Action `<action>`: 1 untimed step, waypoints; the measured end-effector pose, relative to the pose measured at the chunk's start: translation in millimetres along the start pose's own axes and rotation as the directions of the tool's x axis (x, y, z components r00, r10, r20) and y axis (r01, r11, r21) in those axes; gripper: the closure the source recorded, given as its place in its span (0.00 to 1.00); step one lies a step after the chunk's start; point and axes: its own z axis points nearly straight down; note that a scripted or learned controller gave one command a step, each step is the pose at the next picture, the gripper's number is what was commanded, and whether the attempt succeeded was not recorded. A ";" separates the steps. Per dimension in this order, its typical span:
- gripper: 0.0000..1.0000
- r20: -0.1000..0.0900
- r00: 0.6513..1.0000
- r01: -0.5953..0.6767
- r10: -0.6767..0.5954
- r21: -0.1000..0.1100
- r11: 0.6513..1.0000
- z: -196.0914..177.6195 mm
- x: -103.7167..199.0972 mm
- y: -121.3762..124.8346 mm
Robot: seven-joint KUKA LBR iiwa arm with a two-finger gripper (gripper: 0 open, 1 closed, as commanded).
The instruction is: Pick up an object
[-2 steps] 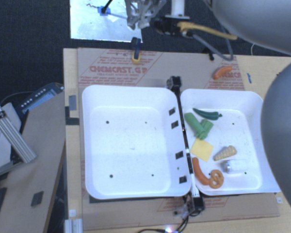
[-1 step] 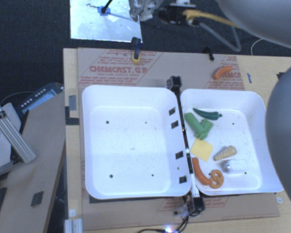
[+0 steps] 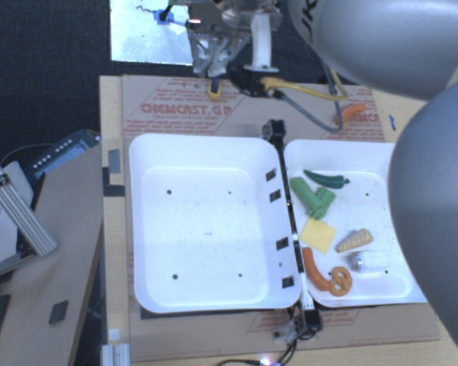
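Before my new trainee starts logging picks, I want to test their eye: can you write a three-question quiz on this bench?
1. True or false: the toy ice cream cone lies in the left bin.
2. Which touches the yellow cheese slice? A) green pepper B) green cylinder piece C) pretzel
3. Fill in: the gripper hovers beyond the bins' ____ edge.

Key: 1 false, it lies in the right bin; 2 B; 3 far.
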 end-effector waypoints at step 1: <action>1.00 -0.008 1.000 0.004 -0.004 -0.023 1.000 -119.1 -7.8 -1.4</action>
